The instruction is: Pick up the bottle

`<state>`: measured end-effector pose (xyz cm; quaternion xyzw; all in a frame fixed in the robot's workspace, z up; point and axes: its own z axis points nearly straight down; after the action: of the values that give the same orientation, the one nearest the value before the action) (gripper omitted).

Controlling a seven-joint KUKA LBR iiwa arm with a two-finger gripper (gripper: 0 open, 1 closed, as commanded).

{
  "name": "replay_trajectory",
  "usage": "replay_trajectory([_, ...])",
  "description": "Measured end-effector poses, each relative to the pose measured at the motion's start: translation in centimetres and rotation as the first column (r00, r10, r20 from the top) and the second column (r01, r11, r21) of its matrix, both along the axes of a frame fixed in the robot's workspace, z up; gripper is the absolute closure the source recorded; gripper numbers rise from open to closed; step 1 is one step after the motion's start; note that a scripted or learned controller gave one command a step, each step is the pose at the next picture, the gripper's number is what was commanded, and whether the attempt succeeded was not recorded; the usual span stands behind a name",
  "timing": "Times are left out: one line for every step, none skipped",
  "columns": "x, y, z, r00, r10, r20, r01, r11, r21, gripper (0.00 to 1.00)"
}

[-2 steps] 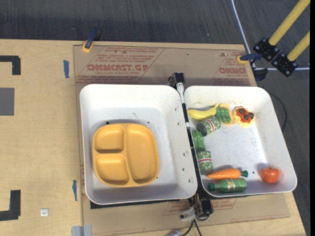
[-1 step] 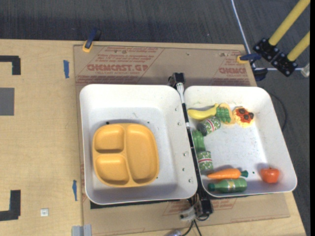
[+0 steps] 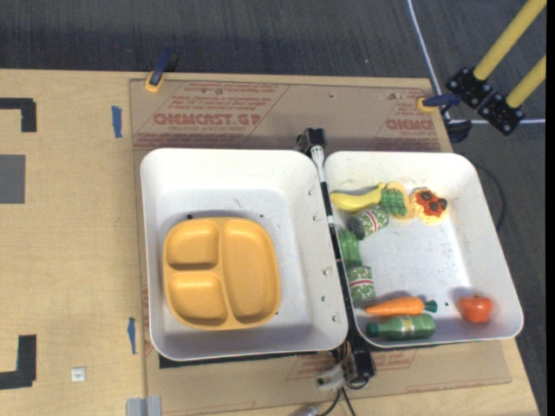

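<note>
A green bottle (image 3: 352, 263) with a labelled band lies along the left wall of the right bin (image 3: 486, 232), its neck pointing to the far side. A second green bottle (image 3: 401, 326) with a red label lies on its side by that bin's near wall, just below an orange carrot (image 3: 399, 306).
The right bin also holds a yellow banana (image 3: 355, 199), a small can (image 3: 370, 222), a green bumpy toy (image 3: 395, 202), a red and yellow toy (image 3: 429, 203) and a tomato (image 3: 475, 308). A yellow divided plate (image 3: 223, 271) sits in the left bin (image 3: 173, 180).
</note>
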<state>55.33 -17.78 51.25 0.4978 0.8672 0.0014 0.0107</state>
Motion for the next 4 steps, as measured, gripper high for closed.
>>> replay_trajectory([0.0,0.0,0.0,1.0,0.0,0.0,0.0,1.0,0.0,0.0])
replay_trajectory([-1.7,0.4,2.3,0.69,-0.724,-0.016,0.724,0.69,0.009,0.0])
replay_trajectory([-1.6,0.5,3.4,0.691,-0.723,-0.013,0.723,0.691,0.01,1.0])
replay_trajectory([-1.6,0.5,3.3,0.691,-0.723,-0.013,0.723,0.691,0.009,0.0])
